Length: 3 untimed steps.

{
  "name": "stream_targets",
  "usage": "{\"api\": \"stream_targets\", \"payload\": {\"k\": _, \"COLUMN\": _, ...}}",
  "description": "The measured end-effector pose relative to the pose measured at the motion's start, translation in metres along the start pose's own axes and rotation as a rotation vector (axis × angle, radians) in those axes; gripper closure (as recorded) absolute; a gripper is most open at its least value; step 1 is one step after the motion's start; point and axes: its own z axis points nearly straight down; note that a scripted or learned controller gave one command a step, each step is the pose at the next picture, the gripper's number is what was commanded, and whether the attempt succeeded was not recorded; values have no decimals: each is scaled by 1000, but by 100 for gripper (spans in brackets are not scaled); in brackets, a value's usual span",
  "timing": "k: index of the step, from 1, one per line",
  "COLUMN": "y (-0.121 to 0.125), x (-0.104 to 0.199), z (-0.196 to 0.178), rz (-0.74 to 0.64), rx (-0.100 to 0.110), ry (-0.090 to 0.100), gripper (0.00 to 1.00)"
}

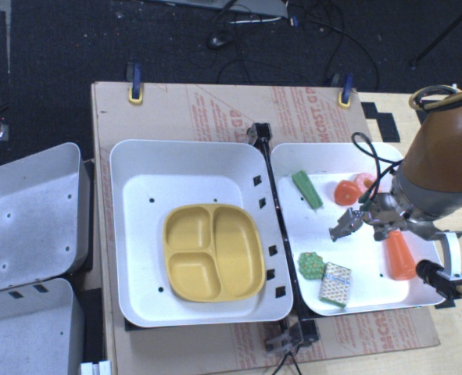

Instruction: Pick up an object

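Nearest the lens, a patterned packet [336, 284] lies beside a green knobbly lump [311, 266] at the right bin's [324, 311] front edge. Gripper [348, 226] hangs over bare bin floor mid-bin, fingers parted, nothing between them; orange cylinder [400, 256] sits near its right. Judgement: the packet looks the easiest target, so centre over it and descend squarely before closing.

Fixed above the desk [184, 100], looking down at a slant on both white bins [129, 209], at middling range; arm [442, 162] entering from right of the desk.
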Motion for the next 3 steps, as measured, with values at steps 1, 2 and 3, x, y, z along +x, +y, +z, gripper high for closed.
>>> {"api": "stream_targets", "payload": {"k": 1, "y": 3, "x": 0, "z": -6, "rz": -3, "rx": -12, "ry": -2, "gripper": 0}}
{"api": "stream_targets", "payload": {"k": 2, "y": 5, "x": -6, "z": 56, "rz": 0, "rx": -8, "ry": -1, "gripper": 0}}
{"api": "stream_targets", "payload": {"k": 3, "y": 4, "x": -6, "z": 100, "rz": -1, "rx": -9, "ry": -1, "gripper": 0}}
